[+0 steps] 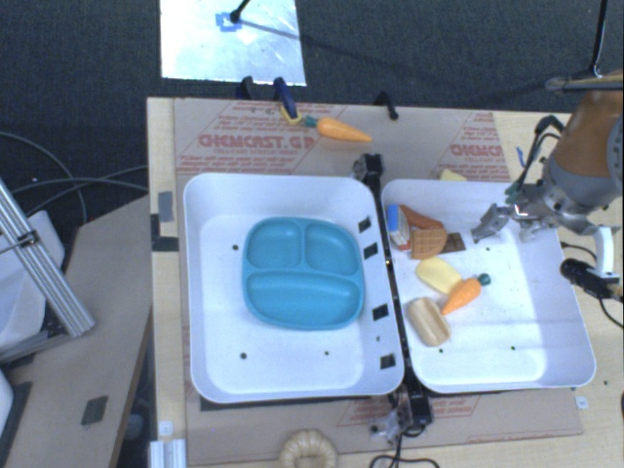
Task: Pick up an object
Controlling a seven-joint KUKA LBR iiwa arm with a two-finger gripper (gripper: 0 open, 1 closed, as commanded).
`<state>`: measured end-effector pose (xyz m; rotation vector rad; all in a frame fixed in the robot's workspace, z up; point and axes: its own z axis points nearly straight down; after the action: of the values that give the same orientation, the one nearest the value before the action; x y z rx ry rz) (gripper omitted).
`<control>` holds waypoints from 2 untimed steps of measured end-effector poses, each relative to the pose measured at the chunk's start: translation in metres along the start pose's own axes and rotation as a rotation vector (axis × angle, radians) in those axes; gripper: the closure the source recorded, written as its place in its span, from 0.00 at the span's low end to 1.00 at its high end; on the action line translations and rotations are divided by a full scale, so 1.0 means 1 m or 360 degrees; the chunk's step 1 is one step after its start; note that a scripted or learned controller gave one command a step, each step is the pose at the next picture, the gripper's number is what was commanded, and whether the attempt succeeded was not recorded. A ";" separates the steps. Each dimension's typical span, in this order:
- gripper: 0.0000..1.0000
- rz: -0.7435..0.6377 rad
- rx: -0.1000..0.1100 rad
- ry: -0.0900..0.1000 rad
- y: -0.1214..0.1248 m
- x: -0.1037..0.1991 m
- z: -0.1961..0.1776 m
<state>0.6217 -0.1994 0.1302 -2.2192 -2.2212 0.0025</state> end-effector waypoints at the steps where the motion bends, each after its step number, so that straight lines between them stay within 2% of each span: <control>1: 0.00 -0.0001 -0.0001 0.0000 0.000 0.001 0.048; 2: 1.00 -0.0003 -0.0014 -0.0003 0.002 0.000 0.034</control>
<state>0.6240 -0.1991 0.0965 -2.2224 -2.2285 -0.0051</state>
